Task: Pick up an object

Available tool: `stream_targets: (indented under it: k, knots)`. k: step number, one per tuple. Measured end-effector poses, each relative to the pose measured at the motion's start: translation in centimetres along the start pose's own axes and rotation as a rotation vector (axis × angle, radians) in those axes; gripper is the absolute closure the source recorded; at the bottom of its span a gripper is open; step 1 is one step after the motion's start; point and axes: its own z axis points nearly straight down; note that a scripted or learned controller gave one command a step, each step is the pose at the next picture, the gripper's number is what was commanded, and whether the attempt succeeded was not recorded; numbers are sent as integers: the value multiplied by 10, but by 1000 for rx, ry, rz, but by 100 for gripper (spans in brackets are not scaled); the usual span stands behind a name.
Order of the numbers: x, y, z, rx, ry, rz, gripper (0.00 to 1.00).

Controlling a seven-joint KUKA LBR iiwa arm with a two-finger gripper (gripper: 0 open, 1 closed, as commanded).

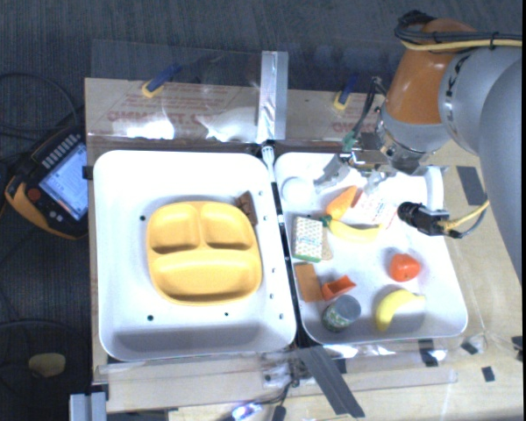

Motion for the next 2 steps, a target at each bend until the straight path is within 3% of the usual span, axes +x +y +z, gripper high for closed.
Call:
stream_targets:
  k: [1,2]
  knots:
    - [11,6,-12,-1,-3,-184,0]
    - [-13,-42,78,-26,-5,-204,0]
